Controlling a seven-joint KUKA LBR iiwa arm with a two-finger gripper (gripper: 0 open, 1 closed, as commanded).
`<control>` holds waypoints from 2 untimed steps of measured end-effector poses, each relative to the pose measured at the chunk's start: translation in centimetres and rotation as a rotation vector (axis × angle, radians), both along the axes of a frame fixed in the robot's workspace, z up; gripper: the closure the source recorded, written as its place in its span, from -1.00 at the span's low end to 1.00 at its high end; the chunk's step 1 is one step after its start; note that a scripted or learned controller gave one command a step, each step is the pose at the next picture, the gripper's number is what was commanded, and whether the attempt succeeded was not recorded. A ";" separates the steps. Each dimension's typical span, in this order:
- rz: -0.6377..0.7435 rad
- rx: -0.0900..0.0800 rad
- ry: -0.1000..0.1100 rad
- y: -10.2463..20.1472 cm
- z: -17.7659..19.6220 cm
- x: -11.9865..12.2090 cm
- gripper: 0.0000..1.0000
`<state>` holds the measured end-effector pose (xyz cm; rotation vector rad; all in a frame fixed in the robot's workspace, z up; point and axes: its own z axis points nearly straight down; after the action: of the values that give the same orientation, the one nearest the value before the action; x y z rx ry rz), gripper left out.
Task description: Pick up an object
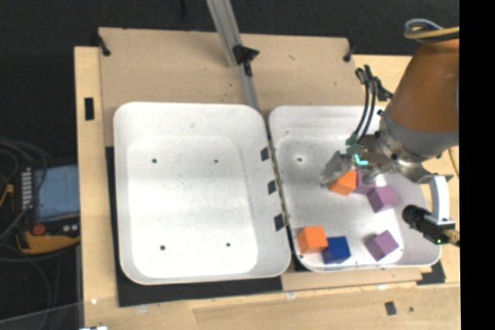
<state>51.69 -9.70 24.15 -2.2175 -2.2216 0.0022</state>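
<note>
Gripper low in the right bin, fingers closed around an orange block, purple block just beside it, other blocks well apart near the front rim

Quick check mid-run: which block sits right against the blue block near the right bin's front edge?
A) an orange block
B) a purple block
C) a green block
A: the orange block touches the blue block on its left side in the right bin.

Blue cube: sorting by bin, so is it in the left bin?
No, the blue cube sits in the right bin, beside an orange cube.
</note>
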 end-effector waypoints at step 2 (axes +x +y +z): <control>-0.003 -0.001 0.003 -0.2 -6.1 -0.3 -1.00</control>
<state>51.42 -9.89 18.00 -2.2202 -2.2176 0.0068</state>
